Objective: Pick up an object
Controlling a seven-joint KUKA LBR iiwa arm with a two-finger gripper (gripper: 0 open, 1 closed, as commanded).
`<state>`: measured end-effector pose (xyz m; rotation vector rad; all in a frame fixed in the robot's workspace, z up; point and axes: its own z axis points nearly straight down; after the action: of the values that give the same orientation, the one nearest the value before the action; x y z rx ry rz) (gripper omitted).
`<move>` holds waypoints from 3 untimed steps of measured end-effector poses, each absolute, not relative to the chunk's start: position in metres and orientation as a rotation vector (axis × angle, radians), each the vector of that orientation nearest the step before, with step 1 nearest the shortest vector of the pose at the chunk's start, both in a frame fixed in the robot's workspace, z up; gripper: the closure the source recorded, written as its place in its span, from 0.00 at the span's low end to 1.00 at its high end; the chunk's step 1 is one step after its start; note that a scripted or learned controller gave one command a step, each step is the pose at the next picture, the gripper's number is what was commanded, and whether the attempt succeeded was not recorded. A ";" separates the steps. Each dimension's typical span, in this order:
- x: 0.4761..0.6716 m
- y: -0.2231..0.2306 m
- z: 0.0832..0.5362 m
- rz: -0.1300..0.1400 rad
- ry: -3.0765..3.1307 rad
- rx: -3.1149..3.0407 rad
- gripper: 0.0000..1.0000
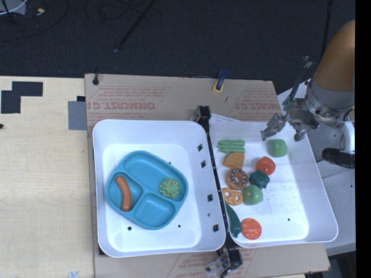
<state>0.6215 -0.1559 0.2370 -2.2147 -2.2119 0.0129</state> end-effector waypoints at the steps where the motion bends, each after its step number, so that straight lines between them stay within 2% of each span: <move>1: 0.624 -0.156 0.245 0.001 -2.222 -2.221 0.00; 2: 0.615 -0.152 0.185 0.006 -2.218 -2.216 0.00; 3: 0.617 -0.153 0.142 0.004 -2.219 -2.218 0.00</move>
<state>0.6167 -0.1528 0.1418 -2.2179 -2.2188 0.0041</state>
